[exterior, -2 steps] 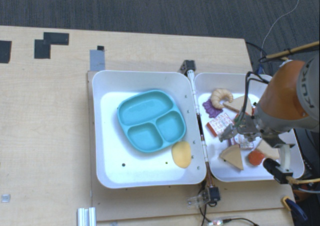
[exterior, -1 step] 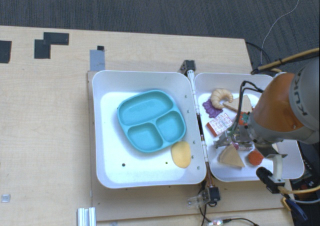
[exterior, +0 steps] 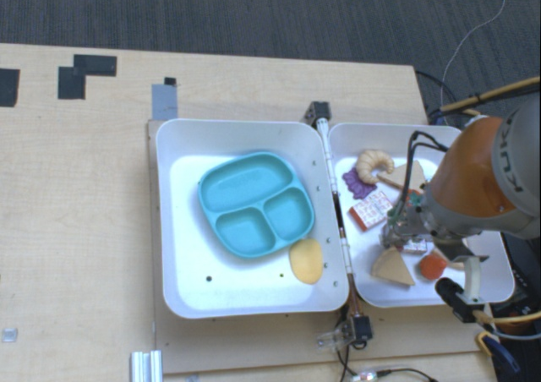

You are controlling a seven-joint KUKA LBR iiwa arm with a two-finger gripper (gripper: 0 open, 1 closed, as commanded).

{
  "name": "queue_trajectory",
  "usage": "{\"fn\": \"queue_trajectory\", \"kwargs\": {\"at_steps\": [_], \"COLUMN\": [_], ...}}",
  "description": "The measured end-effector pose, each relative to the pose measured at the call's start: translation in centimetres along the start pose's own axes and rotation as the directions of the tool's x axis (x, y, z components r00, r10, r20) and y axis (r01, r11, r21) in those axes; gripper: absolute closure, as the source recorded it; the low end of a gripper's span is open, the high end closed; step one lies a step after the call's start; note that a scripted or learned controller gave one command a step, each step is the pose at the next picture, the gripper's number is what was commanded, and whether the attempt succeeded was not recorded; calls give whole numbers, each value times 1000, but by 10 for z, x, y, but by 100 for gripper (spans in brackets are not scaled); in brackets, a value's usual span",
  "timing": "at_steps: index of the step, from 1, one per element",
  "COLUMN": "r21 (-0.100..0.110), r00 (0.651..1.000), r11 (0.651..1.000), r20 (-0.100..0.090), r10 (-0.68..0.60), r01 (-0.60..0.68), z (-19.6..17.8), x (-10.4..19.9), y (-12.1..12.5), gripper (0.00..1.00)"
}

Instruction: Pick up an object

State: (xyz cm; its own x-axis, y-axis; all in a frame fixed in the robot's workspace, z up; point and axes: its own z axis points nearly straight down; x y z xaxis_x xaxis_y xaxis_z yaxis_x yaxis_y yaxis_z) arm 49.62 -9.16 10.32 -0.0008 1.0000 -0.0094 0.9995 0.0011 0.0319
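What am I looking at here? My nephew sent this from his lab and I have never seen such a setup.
This is one picture from a camera fixed above a workbench, looking down at a slant. The grey and orange shape on the right is a robot arm; its gripper reaches down into the right white bin. Its job is to pick up an object.

That bin holds toy food: a croissant, a purple piece, a red-and-white packet, a tan wedge and a small red-orange item.

The left white bin holds a blue divided plate and a yellow, potato-like piece.

Whether the gripper holds anything cannot be told from here.
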Motion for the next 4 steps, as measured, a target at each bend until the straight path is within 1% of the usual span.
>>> {"fn": "queue_trajectory", "kwargs": {"at_steps": [1, 2, 3, 4], "r21": [28, 30, 29, 24], "r00": [1000, 1000, 1000, 1000], "r11": [1000, 1000, 1000, 1000], "r20": [-12, -10, -9, -8], "r10": [-4, -4, -3, -3], "r01": [5, 4, 3, 3], "z": [-81, -81, -78, 19], "x": [92, 90, 23, -27], "y": [53, 52, 122, 104], "gripper": [100, 0, 0, 0]}}
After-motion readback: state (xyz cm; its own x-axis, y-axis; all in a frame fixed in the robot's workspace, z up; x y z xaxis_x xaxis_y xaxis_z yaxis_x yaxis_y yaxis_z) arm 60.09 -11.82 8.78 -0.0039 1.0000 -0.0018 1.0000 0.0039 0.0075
